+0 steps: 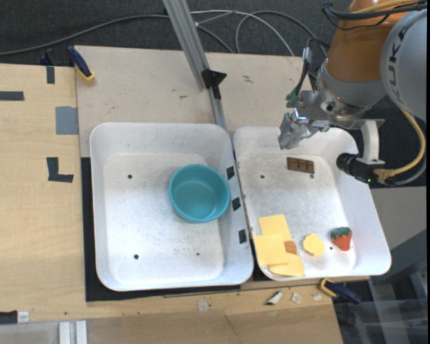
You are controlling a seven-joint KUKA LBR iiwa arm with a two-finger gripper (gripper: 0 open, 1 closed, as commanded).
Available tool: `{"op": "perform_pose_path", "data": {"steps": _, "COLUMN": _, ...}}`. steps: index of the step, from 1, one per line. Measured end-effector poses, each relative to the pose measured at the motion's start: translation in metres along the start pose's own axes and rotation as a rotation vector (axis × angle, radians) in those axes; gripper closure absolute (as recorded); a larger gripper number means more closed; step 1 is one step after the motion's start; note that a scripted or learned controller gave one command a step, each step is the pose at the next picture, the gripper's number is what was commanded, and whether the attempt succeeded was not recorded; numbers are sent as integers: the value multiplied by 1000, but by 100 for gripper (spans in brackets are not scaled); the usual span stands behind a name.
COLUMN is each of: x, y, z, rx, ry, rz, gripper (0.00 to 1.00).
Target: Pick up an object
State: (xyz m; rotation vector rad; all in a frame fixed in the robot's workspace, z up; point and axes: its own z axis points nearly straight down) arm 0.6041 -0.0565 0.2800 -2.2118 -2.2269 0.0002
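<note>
Objects to pick: several small things lie in the right bin (pixel 358 213), none of them between the gripper's fingers.
Brown block (pixel 299 165): flat on the floor of the right bin, toward its far side, just near of the gripper.
Yellow pieces (pixel 276 246): flat, overlapping slabs at the near left of the right bin, close to the wall shared with the other bin.
Small brown piece (pixel 291 248): touching the right edge of the yellow pieces.
Yellow round piece (pixel 314 245): just right of the small brown piece, near the bin's near wall.
Red piece (pixel 342 238): with a green top, right of the yellow round piece, apart from it.
Gripper (pixel 292 136): over the far part of the right bin, pointing down, above and slightly left of the brown block; whether its fingers are spread or closed cannot be told from this angle.
Arm (pixel 365 41): grey with an orange band, reaching in from the far right.
Teal bowl (pixel 198 193): upright in the left bin (pixel 115 213), toward its right side.
Surface (pixel 29 156): pale wood under both bins, with grey and dark tape marks on its left part.
</note>
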Motion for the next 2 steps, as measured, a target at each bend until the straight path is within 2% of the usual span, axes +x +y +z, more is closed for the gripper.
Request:
{"op": "perform_pose_path", "data": {"steps": 1, "x": 60, "y": -9, "z": 6, "rx": 1, "ry": -1, "rz": -1, "gripper": 100}}
{"op": "perform_pose_path", "data": {"steps": 2, "x": 107, "y": -24, "z": 30, "rx": 3, "ry": -1, "rz": 1, "gripper": 100}}
